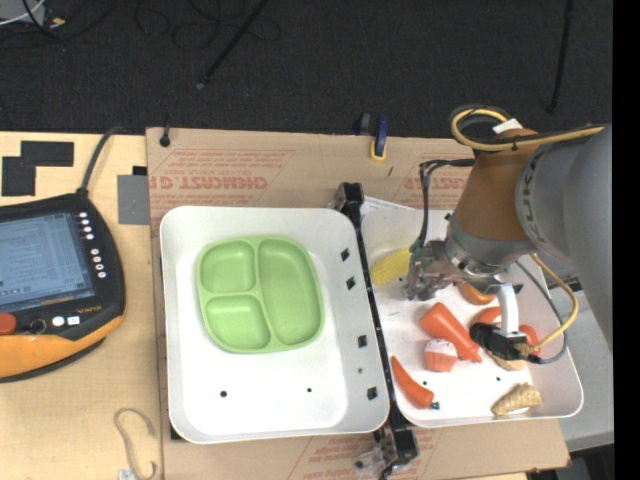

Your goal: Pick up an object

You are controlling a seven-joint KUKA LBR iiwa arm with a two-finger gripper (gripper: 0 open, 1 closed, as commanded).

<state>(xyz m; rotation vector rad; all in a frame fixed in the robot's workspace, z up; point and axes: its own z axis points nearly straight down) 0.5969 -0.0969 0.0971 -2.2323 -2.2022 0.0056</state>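
A yellow toy [391, 265] is lying at the left side of the right bin [566, 396], close to the divider between the two bins. The jaws are hanging just beside it on its right, low over the bin floor; from this slant one cannot tell whether they are apart or together. The arm [560, 193] is reaching in from the right, its orange band [492, 196] sitting above the wrist.

Nearer the camera, an orange cone-shaped toy [450, 328] is lying tilted on the bin floor, touching or almost touching a small pink-and-white cupcake [438, 355]. A red-orange pepper-like piece [411, 382] is resting near the bin's front left corner, and a tan wafer-like piece [517, 400] is lying by the front right rim. More orange pieces [481, 294] are partly hidden under the wrist.

The left bin [185, 378] is carrying a green divided plate [262, 293] with three compartments. Both bins are sitting on a cardboard sheet [240, 168] on the surface [70, 408], and a control tablet [50, 268] with an orange-and-black casing is lying well apart on the left.
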